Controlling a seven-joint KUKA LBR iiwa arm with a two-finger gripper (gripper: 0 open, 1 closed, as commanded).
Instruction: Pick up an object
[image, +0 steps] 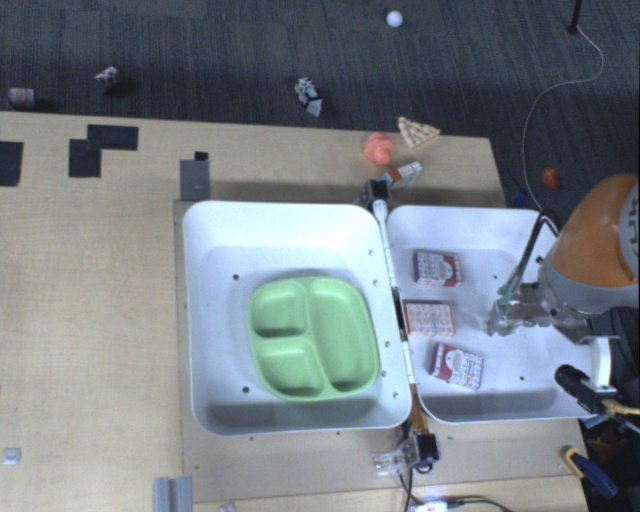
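Three packets: they lie in the right bin, in a loose column near its left wall: top packet, middle packet, bottom packet.
Left bin: it holds a green tray with three compartments, nothing seen in them.
Gripper: it sits low over the right bin's middle, to the right of the middle packet and apart from it.
Fingers: too dark and blurred to judge how far open they are; no packet shows between them.
Arm: it reaches in from the right, covering the bin's right side.
Risk, flat targets: the packets look thin and lie flat, so the fingers would likely slide over one or close on nothing.
Risk, crowding: the middle and bottom packets lie close together, so a descent between them could nudge both.
Risk, wall: the packets sit near the rim shared by the two bins, and a finger on that side could strike it.
Open room: bare floor lies around the gripper and toward the bin's far and near walls.
Desk: small clutter lies beyond the bins' far edge, clear of the work.
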